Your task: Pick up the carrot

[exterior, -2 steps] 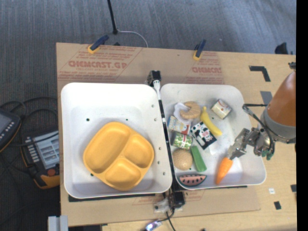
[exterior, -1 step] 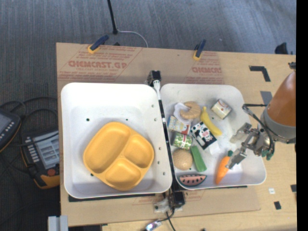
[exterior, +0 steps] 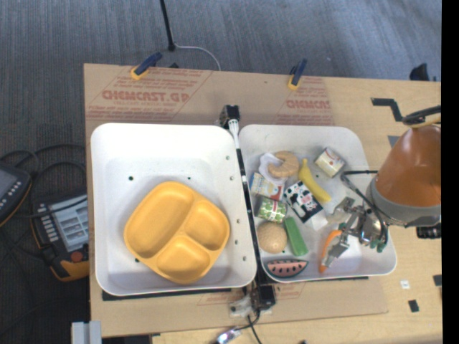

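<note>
Occupying the bench are two shallow white bins set side by side: the left bin (exterior: pixel 107 156) and the right bin (exterior: pixel 358 149). A yellow divided plate (exterior: pixel 177 231) with three compartments is seen lying in the left bin, tilted toward its lower half. Listed in the right bin: a banana (exterior: pixel 314 181) at centre, a small cream-coloured box (exterior: pixel 329 162) near the upper right, a round tan biscuit-like item (exterior: pixel 285 165) near the top, a black-and-white cow-patterned carton (exterior: pixel 303 199), a green patterned packet (exterior: pixel 271 209), a green elongated vegetable (exterior: pixel 295 236), a round brown ball-like item (exterior: pixel 272 237) and a watermelon slice (exterior: pixel 287 267) against the lower wall. The carrot (exterior: pixel 328 249) is found in the lower right part of this bin, slanted, with its tip toward the lower wall. The gripper (exterior: pixel 343 244) is placed low over the right bin, just beside the carrot and overlapping its upper end; whether its fingers are apart or together cannot be told. The arm's orange band (exterior: pixel 412 167) is seen above the bin's right wall
</note>
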Controlling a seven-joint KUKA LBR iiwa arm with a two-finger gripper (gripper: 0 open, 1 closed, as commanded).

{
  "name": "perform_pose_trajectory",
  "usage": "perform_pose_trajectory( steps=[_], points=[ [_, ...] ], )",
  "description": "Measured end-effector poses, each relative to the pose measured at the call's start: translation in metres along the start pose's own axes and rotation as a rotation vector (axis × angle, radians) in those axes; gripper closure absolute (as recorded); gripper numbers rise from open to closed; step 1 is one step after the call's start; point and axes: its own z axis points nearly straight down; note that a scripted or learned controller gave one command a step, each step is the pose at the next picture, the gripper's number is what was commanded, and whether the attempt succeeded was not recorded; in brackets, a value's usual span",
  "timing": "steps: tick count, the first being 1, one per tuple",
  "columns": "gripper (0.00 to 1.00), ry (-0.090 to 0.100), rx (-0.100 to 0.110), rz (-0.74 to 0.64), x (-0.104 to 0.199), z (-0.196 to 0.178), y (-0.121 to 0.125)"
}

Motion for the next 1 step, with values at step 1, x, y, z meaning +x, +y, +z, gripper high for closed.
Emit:
perform_pose_trajectory(
  steps=[1],
  points=[
    [1.0,-0.003,-0.001,0.0,0.0,-0.0091,0.0006]
  ],
)
